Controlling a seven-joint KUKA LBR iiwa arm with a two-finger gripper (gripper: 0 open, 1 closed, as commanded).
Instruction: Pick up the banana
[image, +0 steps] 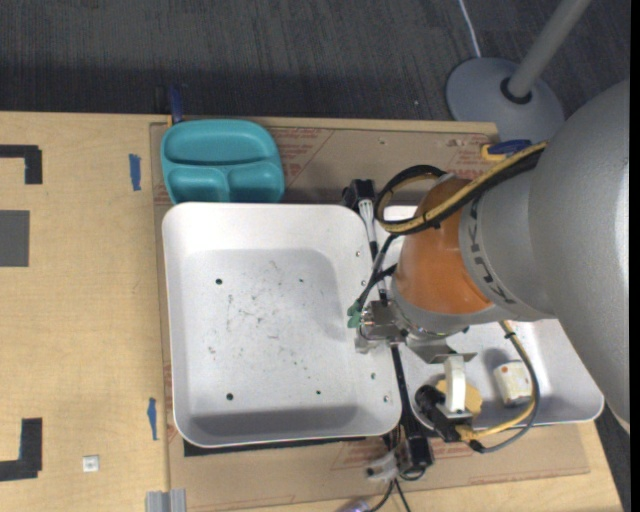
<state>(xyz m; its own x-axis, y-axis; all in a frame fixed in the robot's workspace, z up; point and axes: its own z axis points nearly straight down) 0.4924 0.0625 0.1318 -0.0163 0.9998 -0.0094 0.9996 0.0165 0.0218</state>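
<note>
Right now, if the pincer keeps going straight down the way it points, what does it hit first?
Likely the floor of the right bin, which the arm hangs over. The wrist hides the pincer and whatever lies under it, so something may sit in between.

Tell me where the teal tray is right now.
The teal tray sits toward the camera view's upper left, on the bench just behind the left white bin, touching or nearly touching that bin's far rim.

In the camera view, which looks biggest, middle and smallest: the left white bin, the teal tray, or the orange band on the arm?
1. Left white bin
2. Teal tray
3. Orange band, though it sits nearer the camera, so it looks larger than it really is.
</note>
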